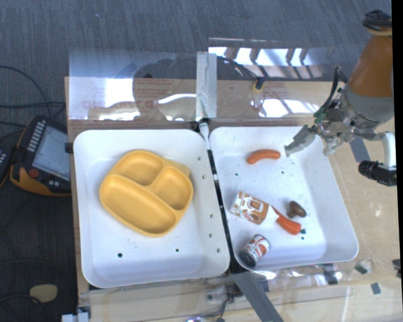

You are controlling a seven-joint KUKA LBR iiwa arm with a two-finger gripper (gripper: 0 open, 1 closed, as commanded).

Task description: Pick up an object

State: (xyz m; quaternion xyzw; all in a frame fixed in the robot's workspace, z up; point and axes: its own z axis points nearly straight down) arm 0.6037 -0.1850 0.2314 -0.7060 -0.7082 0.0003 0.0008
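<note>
Two grey gripper (pixel 305 141) fingers sit spread apart, holding nothing, just right of the orange sausage (pixel 263 156). Far end of the small brown lump (pixel 296 208) is hard to identify.

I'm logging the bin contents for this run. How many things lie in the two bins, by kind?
Tray: 1, yellow, in the left bin
Sausage: 1
Carton: 1
Carrot: 1
Brown lump: 1
Can: 1
Total: 6, with 5 in the right bin
</note>
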